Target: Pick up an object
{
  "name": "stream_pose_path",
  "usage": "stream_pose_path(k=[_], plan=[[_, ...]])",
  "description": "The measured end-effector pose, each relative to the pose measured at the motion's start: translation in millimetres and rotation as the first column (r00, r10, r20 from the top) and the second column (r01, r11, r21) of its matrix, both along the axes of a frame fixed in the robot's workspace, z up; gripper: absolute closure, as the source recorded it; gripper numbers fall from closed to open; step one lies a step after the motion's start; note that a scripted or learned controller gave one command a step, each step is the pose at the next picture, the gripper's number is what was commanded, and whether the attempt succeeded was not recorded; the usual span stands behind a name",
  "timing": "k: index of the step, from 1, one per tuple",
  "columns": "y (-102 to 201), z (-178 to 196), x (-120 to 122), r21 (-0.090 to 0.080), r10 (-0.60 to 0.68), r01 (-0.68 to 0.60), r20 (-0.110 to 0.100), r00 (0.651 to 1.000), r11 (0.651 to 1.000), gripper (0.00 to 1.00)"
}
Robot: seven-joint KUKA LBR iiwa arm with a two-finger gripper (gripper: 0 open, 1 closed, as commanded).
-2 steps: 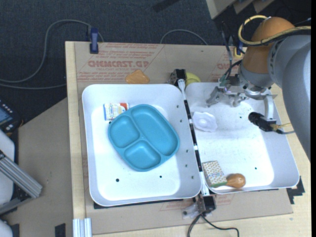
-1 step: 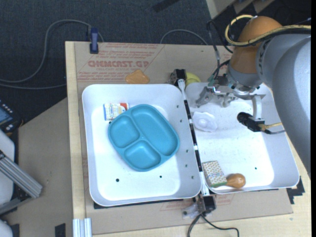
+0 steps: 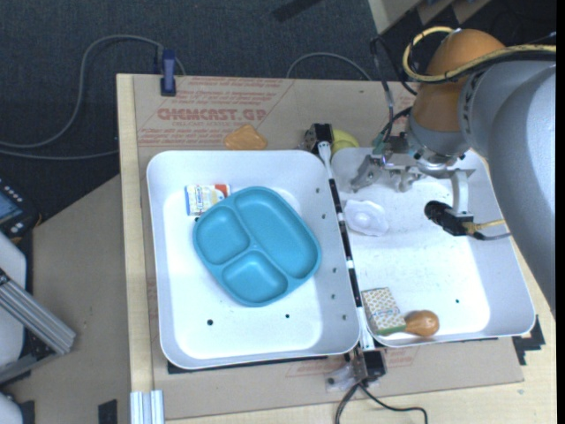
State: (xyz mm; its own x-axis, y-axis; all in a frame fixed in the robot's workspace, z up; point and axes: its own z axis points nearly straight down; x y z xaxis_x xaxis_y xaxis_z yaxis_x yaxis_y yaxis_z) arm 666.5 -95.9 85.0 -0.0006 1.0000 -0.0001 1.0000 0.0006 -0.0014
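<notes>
Hovering low over the far end of the right bin (image 3: 494,312), the gripper (image 3: 395,171) holds nothing that can be seen; whether it is apart or together cannot be told. The clear plastic piece (image 3: 366,217) lies just beside it, unlifted, so the pick remains undone

Blue divided plate (image 3: 256,245) lies flat in left bin (image 3: 168,263).

two white bins (image 3: 177,325), one blue divided plate (image 3: 256,244)

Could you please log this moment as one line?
gripper: over right bin, far end | nearest: clear plastic piece | blue tray: left bin
</notes>
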Motion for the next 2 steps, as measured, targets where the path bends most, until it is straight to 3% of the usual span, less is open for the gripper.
stream_pose_path(k=[1,2], plan=[[-36.7,0.0,0.1,-0.002,-0.003,0.003,0.005,1.000,1.000,0.00],[0.1,0.0,0.2,0.001,0.002,-0.002,0.000,1.000,1.000,0.00]])
